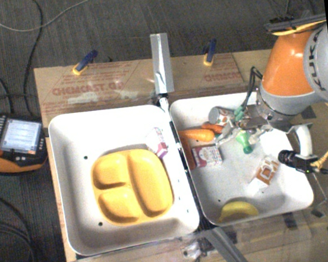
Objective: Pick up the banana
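The banana (pixel 237 210) is a yellow curved shape lying against the near wall of the right bin (pixel 292 197). My gripper (pixel 236 128) hangs over the back half of that bin, well away from the banana and toward the far side. It hovers among a carrot, a can and a green bottle. The grey arm with its orange band (pixel 291 71) reaches in from the upper right.
Near the gripper lie an orange carrot (pixel 199 134), a silver can (pixel 219 114), a green bottle (pixel 246 142) and a small carton (pixel 207 155). An orange and white box (pixel 266 171) sits right of the banana. The left bin (pixel 67 170) holds a yellow divided tray (pixel 132 184).
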{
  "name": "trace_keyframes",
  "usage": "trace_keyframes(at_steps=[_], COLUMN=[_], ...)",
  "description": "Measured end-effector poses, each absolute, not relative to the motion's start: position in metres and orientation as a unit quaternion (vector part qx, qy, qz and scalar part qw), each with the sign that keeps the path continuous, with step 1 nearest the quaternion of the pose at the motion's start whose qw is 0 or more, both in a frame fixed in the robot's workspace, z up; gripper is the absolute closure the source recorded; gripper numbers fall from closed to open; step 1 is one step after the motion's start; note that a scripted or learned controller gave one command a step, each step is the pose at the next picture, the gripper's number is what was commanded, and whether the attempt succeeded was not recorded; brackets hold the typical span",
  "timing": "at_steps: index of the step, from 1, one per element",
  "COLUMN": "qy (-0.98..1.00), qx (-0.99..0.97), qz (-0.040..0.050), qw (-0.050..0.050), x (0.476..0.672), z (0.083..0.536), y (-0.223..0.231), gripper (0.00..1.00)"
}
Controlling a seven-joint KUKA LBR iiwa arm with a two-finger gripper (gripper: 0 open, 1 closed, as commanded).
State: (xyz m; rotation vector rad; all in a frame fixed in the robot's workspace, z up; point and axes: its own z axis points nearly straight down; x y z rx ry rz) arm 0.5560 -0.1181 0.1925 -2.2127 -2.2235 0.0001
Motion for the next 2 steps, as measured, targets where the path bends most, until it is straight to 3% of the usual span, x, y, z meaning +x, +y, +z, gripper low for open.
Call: trace_keyframes(at_steps=[1,2], qy=[-0.772,-0.789], qx=[-0.636,-0.615], qz=[-0.0002,-0.0007], qw=[0.002,0.001], x=[0.504,0.566], z=[0.106,0.163], y=[-0.129,-0.133], gripper=[0.00,0.00])
